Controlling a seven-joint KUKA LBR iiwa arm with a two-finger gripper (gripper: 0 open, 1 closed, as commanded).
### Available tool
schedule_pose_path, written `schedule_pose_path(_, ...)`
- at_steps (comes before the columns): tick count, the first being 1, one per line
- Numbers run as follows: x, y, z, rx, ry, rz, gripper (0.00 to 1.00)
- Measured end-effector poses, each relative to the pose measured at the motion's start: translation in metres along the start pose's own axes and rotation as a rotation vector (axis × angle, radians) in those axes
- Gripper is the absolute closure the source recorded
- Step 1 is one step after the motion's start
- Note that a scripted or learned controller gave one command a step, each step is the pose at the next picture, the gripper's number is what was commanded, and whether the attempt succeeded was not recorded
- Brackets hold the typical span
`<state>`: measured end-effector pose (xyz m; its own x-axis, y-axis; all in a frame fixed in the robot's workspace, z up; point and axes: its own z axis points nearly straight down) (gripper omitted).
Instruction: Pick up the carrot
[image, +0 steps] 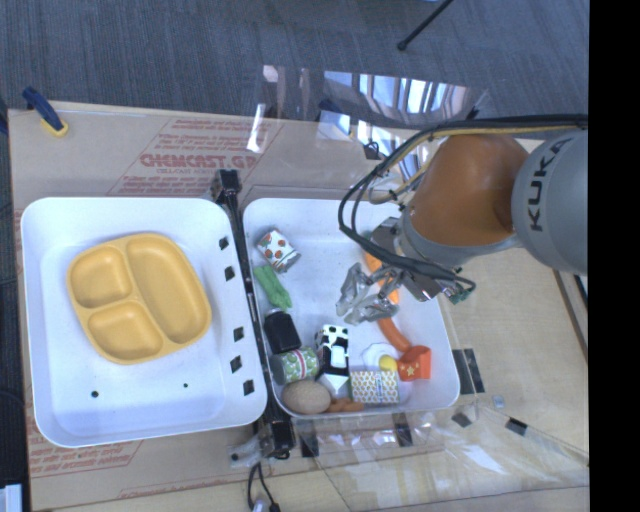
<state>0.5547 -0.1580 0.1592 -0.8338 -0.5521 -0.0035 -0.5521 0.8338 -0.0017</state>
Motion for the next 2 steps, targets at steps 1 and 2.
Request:
schedule_pose_path(1, -0.0019, 0.0321, 0.0000, -0.002, 0.004, 0.181, 1.00)
schedule_pose_path(2, -0.0018, 0.0321, 0.0001, -0.002, 0.004, 0.180, 0.00)
